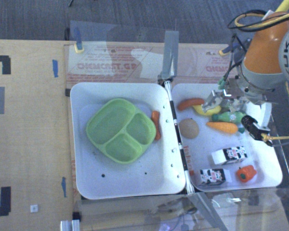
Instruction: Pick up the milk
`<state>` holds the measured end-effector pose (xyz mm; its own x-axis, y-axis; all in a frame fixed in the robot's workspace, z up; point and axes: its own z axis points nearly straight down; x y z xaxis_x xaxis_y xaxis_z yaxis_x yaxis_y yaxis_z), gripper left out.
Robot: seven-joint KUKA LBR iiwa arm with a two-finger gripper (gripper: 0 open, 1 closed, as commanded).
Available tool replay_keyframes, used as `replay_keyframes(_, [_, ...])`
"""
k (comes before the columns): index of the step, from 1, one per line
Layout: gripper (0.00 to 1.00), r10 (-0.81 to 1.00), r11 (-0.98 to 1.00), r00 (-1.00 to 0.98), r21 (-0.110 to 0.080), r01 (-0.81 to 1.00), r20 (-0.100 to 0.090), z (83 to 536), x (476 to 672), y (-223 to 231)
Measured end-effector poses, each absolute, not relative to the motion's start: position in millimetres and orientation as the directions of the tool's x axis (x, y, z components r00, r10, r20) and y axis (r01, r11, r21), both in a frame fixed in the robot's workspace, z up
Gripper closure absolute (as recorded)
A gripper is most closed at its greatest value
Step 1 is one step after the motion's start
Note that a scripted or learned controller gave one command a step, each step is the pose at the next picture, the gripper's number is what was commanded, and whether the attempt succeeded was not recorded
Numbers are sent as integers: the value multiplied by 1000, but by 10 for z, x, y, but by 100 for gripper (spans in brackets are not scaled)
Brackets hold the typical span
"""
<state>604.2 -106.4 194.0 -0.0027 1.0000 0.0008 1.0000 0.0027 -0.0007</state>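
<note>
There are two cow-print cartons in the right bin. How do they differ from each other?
The upper carton lies nearer the bin's middle, tilted with its right end raised toward the far side; the lower carton sits close to the near rim of the right bin, roughly level in the view. The upper carton is closer to the gripper; the lower carton is farther. The lower one looks squarer. Both are white with black patches and lie apart.

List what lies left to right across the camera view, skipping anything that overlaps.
Green divided plate → orange piece beside the plate → brown round item → lower milk carton → orange-red vegetable.
</note>
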Motion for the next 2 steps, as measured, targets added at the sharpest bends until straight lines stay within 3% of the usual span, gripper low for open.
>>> replay_keyframes(1, [0, 1000, 5, -5, 0, 1000, 0, 1367, 5445, -912])
replay_keyframes(2, [0, 996, -90, 90, 23, 996, -2, 1129, 4859, -1298])
